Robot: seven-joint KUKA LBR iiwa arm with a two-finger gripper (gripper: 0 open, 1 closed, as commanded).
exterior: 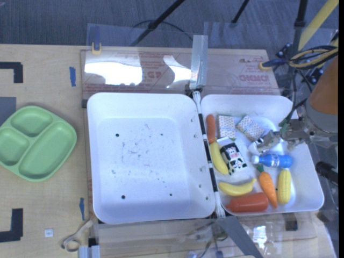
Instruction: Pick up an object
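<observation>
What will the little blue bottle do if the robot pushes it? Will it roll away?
The blue bottle lies on its side and looks round, so a push would probably make it roll. It may not go far: the carrot and corn cob sit close beside it. Its smooth, shiny skin might slip in a grasp.

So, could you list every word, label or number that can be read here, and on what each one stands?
Red print on the clear panel behind the right bin: mirrored and blurred, not readable.
Red print on the clear panel behind the left bin: washed out by glare, not readable.
Black-and-white box: markings too small to read.
</observation>
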